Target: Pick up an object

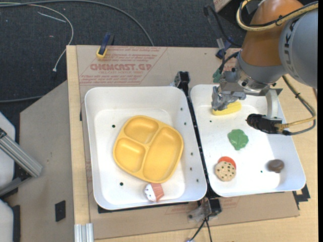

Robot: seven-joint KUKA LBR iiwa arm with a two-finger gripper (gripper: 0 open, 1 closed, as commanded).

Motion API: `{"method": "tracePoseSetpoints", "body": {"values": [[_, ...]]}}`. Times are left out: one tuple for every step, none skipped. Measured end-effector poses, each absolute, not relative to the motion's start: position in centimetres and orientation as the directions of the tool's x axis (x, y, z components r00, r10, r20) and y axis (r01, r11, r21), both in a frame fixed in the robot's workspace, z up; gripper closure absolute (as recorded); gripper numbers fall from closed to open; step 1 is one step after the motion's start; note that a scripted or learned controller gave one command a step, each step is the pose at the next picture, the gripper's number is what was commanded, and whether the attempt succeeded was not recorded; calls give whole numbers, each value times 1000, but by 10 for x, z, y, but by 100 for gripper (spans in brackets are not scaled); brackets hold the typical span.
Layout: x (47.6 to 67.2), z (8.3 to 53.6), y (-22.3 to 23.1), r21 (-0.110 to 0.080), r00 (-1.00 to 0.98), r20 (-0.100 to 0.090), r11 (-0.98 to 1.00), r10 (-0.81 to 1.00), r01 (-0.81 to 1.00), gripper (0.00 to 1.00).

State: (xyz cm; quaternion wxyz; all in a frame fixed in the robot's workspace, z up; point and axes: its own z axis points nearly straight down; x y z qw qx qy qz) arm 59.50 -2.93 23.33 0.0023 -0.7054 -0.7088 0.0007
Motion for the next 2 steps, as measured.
{"method": "tracePoseSetpoints", "body": {"values": [[602, 231, 15, 1, -4, 1, 4, 1000, 1000, 100], [610, 227, 64, 1, -4, 1, 4, 1000, 1000, 100]]}}
